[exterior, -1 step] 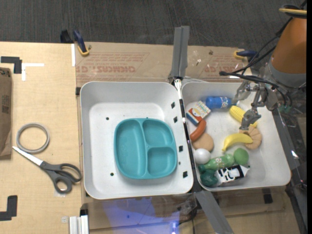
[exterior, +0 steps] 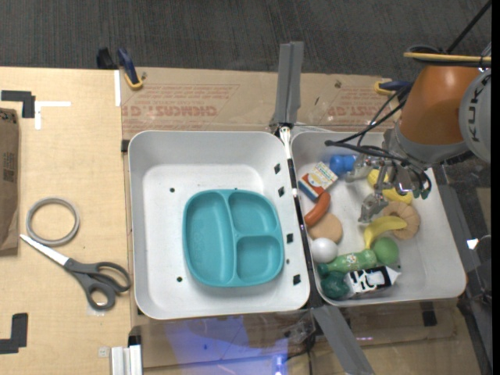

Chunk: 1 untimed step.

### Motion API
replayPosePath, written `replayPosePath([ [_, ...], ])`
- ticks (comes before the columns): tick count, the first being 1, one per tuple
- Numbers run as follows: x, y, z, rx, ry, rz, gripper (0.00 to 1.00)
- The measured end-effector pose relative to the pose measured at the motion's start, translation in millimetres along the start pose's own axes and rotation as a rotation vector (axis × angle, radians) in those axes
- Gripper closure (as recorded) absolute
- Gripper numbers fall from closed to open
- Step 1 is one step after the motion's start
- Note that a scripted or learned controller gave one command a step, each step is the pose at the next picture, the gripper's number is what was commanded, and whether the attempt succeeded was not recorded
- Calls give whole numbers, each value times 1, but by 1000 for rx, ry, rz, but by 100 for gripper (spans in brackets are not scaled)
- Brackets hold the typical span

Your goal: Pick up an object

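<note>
The right bin (exterior: 445, 280) holds a jumble of toy items. Among them are a blue piece (exterior: 341, 164), a small white and orange box (exterior: 316, 180), a red sausage (exterior: 318, 207), a tan round piece (exterior: 329, 228) and a white ball (exterior: 323, 249). There are also a yellow banana (exterior: 385, 226), a green apple (exterior: 386, 250), a green bottle (exterior: 344, 264) and a black and white item (exterior: 372, 280). My gripper (exterior: 385, 195) hangs low over the bin's upper middle, just above the banana, with a small yellow piece (exterior: 380, 176) beside it. The wrist hides what lies under it.
The left bin (exterior: 148, 209) holds a teal divided plate (exterior: 233, 237). On the wooden bench to the left lie scissors (exterior: 86, 272) and a tape roll (exterior: 52, 219). A grey divider post (exterior: 287, 84) stands between the bins at the back. Cables run off the wrist to the right.
</note>
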<state>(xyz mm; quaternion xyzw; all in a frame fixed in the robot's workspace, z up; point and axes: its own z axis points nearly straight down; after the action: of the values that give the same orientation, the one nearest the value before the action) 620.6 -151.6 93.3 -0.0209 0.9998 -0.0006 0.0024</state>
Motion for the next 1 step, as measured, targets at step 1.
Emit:
replayPosePath([
  [1, 45, -3, 0, -1, 2, 113, 0],
])
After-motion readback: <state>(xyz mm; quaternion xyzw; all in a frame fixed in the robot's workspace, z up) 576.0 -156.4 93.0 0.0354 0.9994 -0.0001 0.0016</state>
